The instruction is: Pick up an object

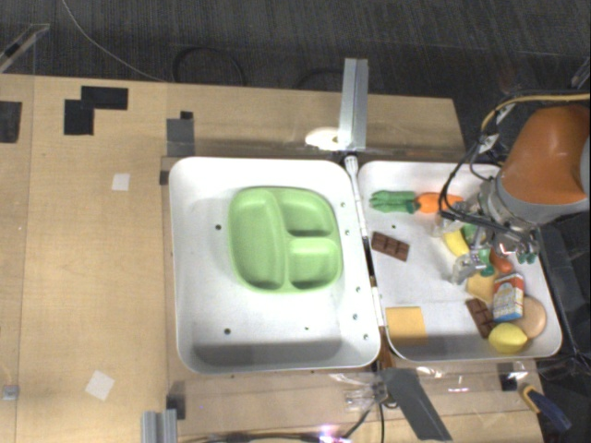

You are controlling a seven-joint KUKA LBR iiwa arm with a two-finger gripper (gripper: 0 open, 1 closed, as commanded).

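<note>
Low in the frame's right bin [434,351], your targets crowd the lower right corner: a lemon [507,338], a small carton [507,301], a chocolate bar [478,316]. Just above, your gripper [480,258] hangs over that clutter; whether it's clenched, you can't tell. Farther up lies a toy carrot [406,202], likely easier, being isolated.

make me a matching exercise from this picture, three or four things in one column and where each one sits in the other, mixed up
Things:
1. green divided plate
2. toy carrot
3. chocolate bar
4. lemon

Places:
A. near right corner of the right bin
B. far end of the right bin
C. middle of the left bin
D. right bin, close to the divider between the bins

Pairs: 1-C, 2-B, 3-D, 4-A
</note>
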